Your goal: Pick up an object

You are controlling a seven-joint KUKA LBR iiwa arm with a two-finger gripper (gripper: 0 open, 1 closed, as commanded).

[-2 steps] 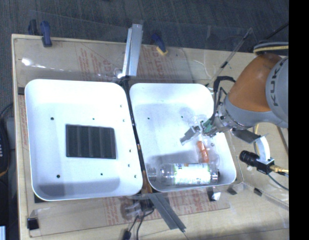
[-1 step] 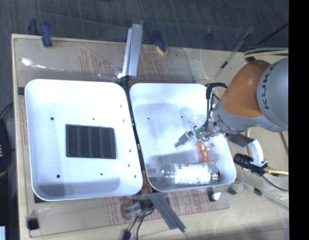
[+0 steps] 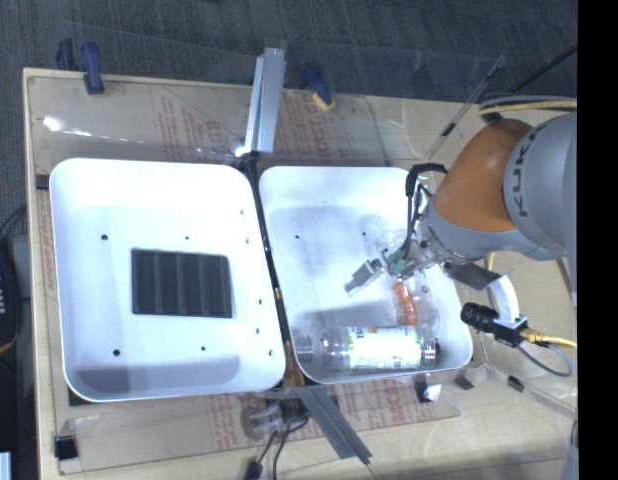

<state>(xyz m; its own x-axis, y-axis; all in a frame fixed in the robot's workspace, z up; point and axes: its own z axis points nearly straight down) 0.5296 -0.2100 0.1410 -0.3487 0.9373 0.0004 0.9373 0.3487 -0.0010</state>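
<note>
My gripper (image 3: 363, 277) is low over the middle of the right bin (image 3: 309, 208), reaching in from the right under the grey and orange wrist (image 3: 479, 193). A small orange object (image 3: 407, 306) lies just right of and below it, apart from the tip. A clear plastic bottle (image 3: 369, 348) with a white and green label lies on its side along the bin's near wall. A crumpled clear plastic piece (image 3: 385, 236) sits just above the gripper. I see nothing held in the gripper.
The left bin (image 3: 89, 208) holds a dark ridged rectangular pad (image 3: 181, 283) near its middle. A metal bar (image 3: 264, 98) stands at the back between the bins. A black cable plug (image 3: 489, 320) hangs off the arm at the right bin's right rim.
</note>
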